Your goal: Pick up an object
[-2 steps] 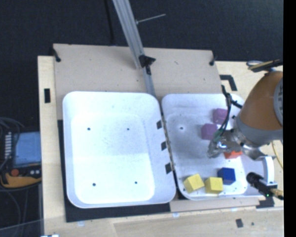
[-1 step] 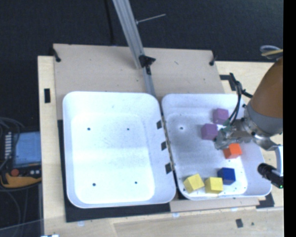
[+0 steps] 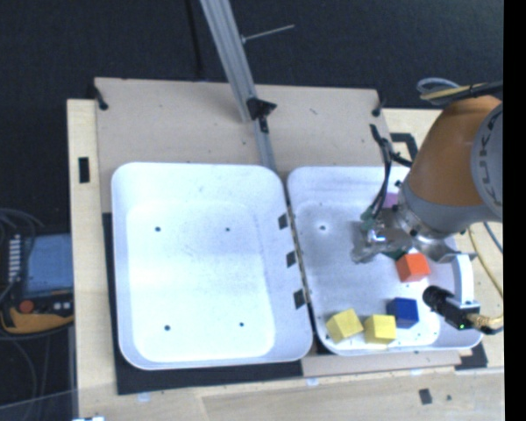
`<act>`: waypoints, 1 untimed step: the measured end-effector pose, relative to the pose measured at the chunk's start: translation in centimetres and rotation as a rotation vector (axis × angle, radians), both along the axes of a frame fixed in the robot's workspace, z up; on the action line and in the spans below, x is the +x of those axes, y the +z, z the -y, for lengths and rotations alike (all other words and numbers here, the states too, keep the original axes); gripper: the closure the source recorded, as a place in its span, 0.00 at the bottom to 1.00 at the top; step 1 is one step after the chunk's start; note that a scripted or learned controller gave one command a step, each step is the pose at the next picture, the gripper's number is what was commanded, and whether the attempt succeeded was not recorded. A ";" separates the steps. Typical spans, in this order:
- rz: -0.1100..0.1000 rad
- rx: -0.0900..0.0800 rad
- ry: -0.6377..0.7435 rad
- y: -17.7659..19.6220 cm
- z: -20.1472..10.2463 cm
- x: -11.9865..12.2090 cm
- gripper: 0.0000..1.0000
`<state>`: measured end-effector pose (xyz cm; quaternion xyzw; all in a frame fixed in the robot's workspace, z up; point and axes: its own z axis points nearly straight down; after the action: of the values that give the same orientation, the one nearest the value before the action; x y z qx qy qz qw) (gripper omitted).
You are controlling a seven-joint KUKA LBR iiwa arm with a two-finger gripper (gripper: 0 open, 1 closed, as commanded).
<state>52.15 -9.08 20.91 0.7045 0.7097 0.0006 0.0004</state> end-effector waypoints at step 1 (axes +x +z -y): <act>0.002 0.001 0.001 1.0 -4.9 0.3 1.00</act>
<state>52.47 -4.18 21.88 0.7042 0.7100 0.0015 0.0007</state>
